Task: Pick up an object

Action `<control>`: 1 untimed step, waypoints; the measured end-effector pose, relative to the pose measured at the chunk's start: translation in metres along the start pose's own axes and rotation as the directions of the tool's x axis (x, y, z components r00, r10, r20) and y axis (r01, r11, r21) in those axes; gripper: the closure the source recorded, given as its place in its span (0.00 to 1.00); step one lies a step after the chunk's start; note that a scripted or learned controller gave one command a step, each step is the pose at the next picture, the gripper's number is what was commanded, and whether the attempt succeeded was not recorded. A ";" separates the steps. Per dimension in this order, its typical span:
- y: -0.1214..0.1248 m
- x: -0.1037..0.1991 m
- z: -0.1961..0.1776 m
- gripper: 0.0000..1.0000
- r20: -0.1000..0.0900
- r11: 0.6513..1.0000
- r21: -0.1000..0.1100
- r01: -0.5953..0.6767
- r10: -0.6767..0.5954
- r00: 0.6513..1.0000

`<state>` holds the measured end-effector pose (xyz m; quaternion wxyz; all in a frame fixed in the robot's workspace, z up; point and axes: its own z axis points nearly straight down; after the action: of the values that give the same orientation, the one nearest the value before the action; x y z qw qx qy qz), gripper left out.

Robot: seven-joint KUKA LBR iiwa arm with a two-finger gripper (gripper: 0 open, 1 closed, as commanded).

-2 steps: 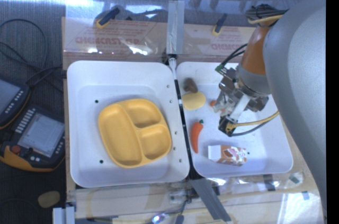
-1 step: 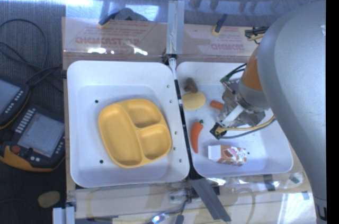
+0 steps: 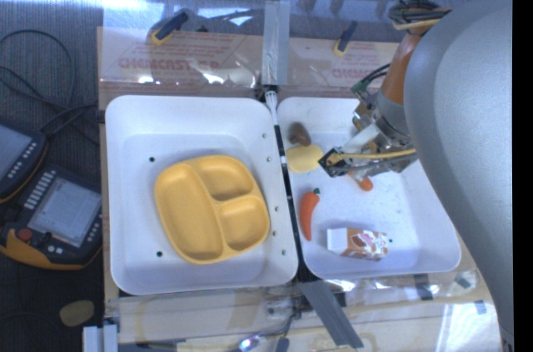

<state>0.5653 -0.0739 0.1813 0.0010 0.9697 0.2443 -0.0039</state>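
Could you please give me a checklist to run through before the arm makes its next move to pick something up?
1. Gripper is over the right white bin, where the loose things lie: ok.
2. Gripper carries nothing yet: cannot tell, the wrist hides it.
3. Small orange-red piece lies close by the gripper with bare floor around it: ok.
4. Orange toy carrot and white printed carton lie apart from each other: ok.
5. Pale yellow rounded lump has room on every side: not ok, it sits against the bin's left wall.
6. Yellow divided plastic plate rests in the left white bin, away from the arm: ok.
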 end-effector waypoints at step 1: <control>0.038 0.023 0.030 1.00 0.001 0.994 0.001 -0.109 0.109 0.994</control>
<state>0.6033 -0.0966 0.1511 0.0008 0.9816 0.1909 -0.0046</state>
